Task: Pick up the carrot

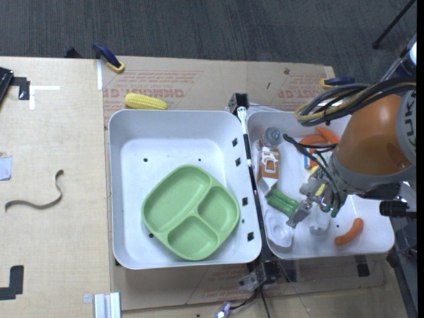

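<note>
Overhead, seen from the one camera: a light wooden bench (53, 144) under brown cardboard (218, 85), dark grey carpet (199, 12) behind. On the cardboard, two white bins side by side. Left bin (126, 177): a green divided plate (191, 212). Right bin (371, 240): the gripper (306, 207) low over a green object (281, 202), jaws impossible to judge from this angle. Carrot (348, 231) lying flat near the front right corner of the right bin, apart from the gripper. Yellow corn (146, 101) on the cardboard behind the left bin.
</note>
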You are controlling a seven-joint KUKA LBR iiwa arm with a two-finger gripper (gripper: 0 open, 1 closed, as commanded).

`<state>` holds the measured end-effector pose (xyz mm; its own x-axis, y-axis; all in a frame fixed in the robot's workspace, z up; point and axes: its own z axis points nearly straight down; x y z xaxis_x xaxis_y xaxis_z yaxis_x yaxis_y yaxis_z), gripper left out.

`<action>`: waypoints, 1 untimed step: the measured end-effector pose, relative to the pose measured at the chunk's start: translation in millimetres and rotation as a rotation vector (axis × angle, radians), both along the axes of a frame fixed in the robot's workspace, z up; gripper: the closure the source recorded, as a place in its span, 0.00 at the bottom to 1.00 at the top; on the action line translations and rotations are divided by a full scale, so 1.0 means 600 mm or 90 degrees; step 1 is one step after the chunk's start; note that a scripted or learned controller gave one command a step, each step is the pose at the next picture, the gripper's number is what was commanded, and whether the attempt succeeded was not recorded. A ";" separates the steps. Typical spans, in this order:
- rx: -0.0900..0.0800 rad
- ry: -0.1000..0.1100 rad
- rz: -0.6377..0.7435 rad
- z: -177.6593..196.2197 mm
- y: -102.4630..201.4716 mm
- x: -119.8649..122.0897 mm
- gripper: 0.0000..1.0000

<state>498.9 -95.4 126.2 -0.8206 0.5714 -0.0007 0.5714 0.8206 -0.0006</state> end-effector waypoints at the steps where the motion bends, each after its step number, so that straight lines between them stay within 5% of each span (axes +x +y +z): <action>1: -0.001 -0.002 -0.105 -0.009 -0.126 0.045 0.00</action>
<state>525.9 -170.9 120.9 -0.7159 0.6982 -0.0035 0.6982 0.7159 0.0000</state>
